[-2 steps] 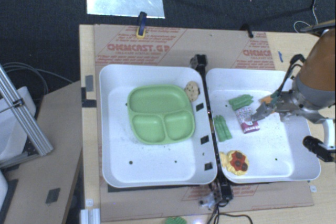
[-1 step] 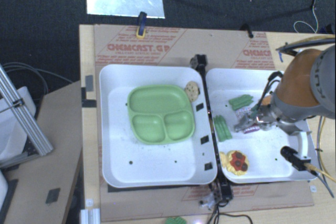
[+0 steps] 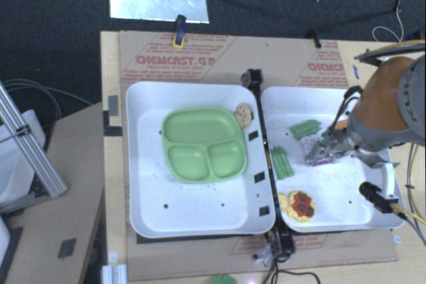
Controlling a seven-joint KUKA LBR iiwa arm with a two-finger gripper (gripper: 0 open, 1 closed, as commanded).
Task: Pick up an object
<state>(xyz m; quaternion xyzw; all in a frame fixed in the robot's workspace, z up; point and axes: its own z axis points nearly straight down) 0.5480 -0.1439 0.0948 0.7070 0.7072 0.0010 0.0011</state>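
Reaching low into the right bin (image 3: 346,216), my end effector (image 3: 321,155) sits over a small purple-grey object (image 3: 315,151) near the bin's middle; whether it pinches that object or merely covers it I cannot tell. Just up and left lies a green piece (image 3: 305,128), its long axis slanting up to the right. Another green piece (image 3: 281,162) lies along the bin's left wall, lengthwise. A yellow-and-red toy (image 3: 299,205) rests toward the near left corner. The purple-grey object looks small, pale and irregular.
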